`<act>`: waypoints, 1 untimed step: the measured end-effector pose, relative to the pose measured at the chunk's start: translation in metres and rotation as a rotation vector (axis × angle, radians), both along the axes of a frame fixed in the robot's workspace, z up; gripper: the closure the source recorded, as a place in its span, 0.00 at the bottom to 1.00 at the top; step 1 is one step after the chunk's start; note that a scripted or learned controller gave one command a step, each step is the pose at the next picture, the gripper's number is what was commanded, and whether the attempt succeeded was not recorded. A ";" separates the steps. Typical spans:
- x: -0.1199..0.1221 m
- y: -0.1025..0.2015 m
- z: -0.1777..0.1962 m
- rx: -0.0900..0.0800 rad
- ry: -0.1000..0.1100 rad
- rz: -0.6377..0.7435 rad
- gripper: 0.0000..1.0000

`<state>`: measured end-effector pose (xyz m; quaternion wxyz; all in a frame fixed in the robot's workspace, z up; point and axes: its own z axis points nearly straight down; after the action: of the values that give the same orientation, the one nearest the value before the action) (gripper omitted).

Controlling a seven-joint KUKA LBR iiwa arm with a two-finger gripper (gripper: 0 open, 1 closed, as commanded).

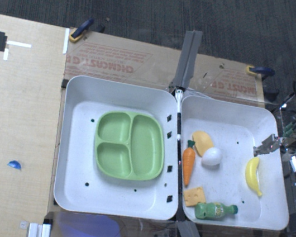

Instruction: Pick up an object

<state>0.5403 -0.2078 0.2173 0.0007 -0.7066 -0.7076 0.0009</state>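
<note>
Two shallow white plastic bins with rounded corners sit side by side on a pale wooden bench [11, 119], a grey upright divider [188, 60] rising at their far junction. The left bin [69, 146] holds a light green moulded plastic tray [129, 145] with three smooth compartments: two long ones on the far side and a smaller one nearer.

The right bin [236, 131] carries the toy foods. A yellow, curved, glossy plastic banana [254, 175] lies near the right wall. An orange tapered carrot with a green top [187, 161] lies along the left wall, its green end pointing far. Just right of it is a rounded yellow-orange piece, perhaps a lemon or potato [201, 142], touching a smooth white egg-shaped ball [211, 156]. Nearer, a flat yellow cheese-like wedge with holes [195, 196] rests beside a green bottle lying on its side [216, 210], its cap pointing right.

The metallic gripper [268, 145] shows at the right bin's right edge, just far of the banana, with nothing visible between its fingers; whether they are spread or closed is too blurred to tell.
</note>
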 end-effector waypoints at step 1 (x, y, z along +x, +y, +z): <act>0.001 -0.010 -0.115 0.005 -0.003 0.037 0.00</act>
<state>0.5409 -0.2173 0.1020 0.0013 -0.6933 -0.7207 -0.0019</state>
